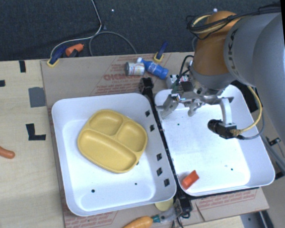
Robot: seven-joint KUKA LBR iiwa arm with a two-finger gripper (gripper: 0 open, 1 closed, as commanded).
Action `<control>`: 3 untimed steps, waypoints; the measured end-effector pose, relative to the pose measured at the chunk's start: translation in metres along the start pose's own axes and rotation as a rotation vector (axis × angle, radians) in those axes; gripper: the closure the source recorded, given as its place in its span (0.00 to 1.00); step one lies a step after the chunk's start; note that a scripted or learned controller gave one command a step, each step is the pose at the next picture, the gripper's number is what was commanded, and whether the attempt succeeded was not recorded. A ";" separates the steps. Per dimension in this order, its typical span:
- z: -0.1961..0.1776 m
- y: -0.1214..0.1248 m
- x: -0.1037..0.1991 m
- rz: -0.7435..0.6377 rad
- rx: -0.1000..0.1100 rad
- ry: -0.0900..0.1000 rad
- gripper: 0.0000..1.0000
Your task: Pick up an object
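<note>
from the overhead camera i am watching the grey arm (258, 58) reaching in from the right, its orange band sitting above the wrist. the gripper (179, 106) is hanging over the far left part of the right bin (250, 175), close to the divider between the two bins. its two fingers (165, 107) are standing apart, spread open, with nothing between them.

the small orange block (189, 179) is lying on the floor of the right bin near its front left corner, well apart from the gripper.

the left bin (75, 194) is holding a yellow divided plate (113, 140), lying tilted across its middle.

outside the bins, i am seeing a toy carrot (135, 225) on the cardboard just in front of the left bin, a toy sausage (1, 147) on the wooden bench far to the left, and a blue and white bottle (147, 67) lying on its side behind the bins. an orange-handled clamp (65, 53) is gripping the cardboard's far left corner.
</note>
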State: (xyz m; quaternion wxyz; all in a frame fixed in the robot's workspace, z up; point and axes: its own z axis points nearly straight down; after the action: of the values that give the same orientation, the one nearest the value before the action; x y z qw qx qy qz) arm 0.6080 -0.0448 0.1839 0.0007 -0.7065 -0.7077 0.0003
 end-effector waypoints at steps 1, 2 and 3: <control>0.000 0.000 0.000 0.000 0.000 0.000 0.00; 0.000 0.000 0.000 0.000 0.000 0.000 0.00; 0.000 0.000 0.000 0.000 0.000 0.000 0.00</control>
State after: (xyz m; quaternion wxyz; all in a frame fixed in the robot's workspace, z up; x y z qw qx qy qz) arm 0.6080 -0.0448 0.1839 0.0007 -0.7065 -0.7077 0.0003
